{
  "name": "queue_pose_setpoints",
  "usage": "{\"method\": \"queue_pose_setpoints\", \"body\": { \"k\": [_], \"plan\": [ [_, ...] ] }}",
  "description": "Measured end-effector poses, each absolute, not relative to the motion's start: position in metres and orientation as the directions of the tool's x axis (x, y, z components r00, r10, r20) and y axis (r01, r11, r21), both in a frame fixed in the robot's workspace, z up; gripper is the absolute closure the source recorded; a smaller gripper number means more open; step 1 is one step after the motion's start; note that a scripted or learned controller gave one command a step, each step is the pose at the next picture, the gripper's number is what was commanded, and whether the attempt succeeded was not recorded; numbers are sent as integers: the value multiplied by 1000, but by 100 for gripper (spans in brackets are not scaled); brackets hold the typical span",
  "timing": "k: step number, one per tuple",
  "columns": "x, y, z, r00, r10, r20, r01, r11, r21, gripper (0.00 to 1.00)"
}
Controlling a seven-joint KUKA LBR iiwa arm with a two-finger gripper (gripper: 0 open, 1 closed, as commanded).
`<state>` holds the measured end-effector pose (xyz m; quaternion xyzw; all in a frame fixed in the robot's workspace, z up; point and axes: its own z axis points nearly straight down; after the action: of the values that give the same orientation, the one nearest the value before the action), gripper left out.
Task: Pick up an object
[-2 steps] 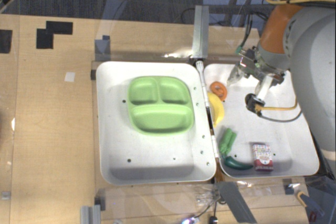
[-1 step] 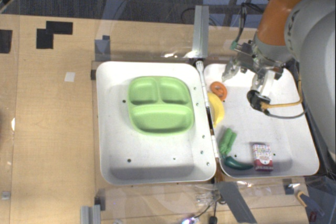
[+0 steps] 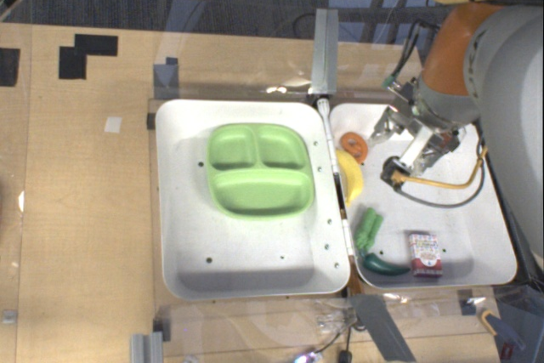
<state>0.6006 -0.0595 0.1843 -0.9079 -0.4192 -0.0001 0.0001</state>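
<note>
The right bin [image 3: 476, 225] holds several objects. An orange ring-shaped piece [image 3: 354, 146] and a yellow banana [image 3: 349, 174] lie against its left wall. A bright green piece [image 3: 368, 229] and a dark green one [image 3: 382, 265] lie near the front left corner. A small red box [image 3: 425, 253] sits at the front. My gripper [image 3: 384, 150] hangs over the back part of this bin, just right of the orange piece and the banana. Its fingers are spread, so it is open, with nothing between them.
The left bin [image 3: 183, 242] bears a green divided plate [image 3: 257, 168]. A metal divider [image 3: 333, 174] separates the two bins. A yellow cable [image 3: 446, 181] loops below the wrist. The grey arm [image 3: 510, 98] covers the right bin's back right.
</note>
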Motion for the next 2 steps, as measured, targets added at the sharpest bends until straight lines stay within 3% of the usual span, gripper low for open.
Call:
{"method": "queue_pose_setpoints", "body": {
  "k": [1,2],
  "plan": [
    [607,-92,137,416,910,1,910,-416,2,0],
    [652,-81,95,296,955,5,955,-296,22,0]
  ]
}}
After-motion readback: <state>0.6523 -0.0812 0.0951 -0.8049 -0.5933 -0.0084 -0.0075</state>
